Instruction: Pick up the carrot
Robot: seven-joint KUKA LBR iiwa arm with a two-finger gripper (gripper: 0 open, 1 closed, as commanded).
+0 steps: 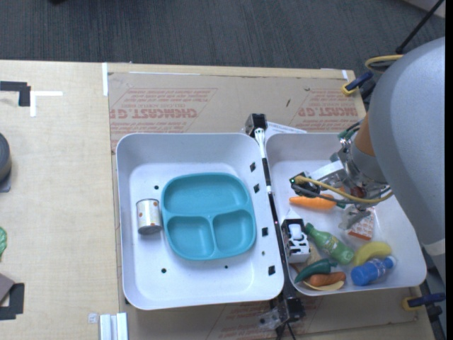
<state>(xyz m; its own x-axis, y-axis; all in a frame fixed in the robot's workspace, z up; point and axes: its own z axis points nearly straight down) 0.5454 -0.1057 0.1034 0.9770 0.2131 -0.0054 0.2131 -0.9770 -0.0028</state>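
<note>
Teal, the divided plate (pixel 209 214) sits mid-way in the left bin (pixel 141 165), a small metal can (pixel 148 216) just beside its left edge and bare white floor along the near and far walls. In the right bin (pixel 301 154) the carrot (pixel 311 203) lies flat near the left wall, with open floor on its far side. The gripper (pixel 352 186) hangs just right of it; whether it is open or closed cannot be told. A green bottle (pixel 330 244), banana (pixel 373 251) and blue bottle (pixel 370 271) crowd the near edge

Carrot (pixel 311 203) in bin (pixel 297 163), behind bottle (pixel 329 243)
</note>
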